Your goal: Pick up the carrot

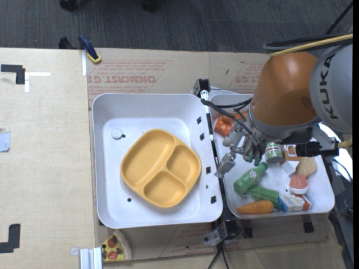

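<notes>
Carrot (256, 207) waits in right bin (325, 198)
We see it orange, tapered, at six o'clock; gripper (233, 156) state we cannot tell.

A robotics lab is showing here: a KUKA arm (303, 94) is reaching over two white bins (101, 167) on a cardboard-lined bench (45, 167), with cables (305, 41) and chair casters (70, 1) lying on grey carpet.

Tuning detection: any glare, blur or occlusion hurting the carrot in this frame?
Camera view: carrot sharp, evenly lit, unoccluded near the right bin's front wall; mild glare on the orange band; the arm hides that bin's upper part; gripper slightly soft.
</notes>
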Robot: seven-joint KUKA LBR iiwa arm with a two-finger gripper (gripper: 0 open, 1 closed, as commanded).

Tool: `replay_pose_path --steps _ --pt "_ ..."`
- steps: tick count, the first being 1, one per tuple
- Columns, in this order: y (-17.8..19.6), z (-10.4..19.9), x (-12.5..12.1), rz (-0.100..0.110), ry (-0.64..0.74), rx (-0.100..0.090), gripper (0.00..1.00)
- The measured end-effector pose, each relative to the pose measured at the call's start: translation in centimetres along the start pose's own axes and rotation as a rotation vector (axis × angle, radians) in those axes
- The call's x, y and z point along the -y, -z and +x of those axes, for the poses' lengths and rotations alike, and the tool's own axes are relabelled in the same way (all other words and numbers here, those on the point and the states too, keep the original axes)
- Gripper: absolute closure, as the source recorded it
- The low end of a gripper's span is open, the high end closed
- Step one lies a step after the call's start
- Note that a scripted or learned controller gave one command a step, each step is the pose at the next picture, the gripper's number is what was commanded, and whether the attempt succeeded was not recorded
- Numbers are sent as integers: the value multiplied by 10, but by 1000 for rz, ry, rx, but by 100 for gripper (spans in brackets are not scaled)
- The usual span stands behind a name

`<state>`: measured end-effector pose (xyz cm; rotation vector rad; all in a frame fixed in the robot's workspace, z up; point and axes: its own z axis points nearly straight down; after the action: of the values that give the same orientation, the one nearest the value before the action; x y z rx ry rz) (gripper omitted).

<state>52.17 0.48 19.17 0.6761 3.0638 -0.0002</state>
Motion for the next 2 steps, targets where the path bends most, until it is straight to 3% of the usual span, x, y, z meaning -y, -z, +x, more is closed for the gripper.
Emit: replay_pose_path --steps 1,2 --pt "0 49 -63 0 -46 -3 0" --pt "-97 92 -103 -6 2 5 0"
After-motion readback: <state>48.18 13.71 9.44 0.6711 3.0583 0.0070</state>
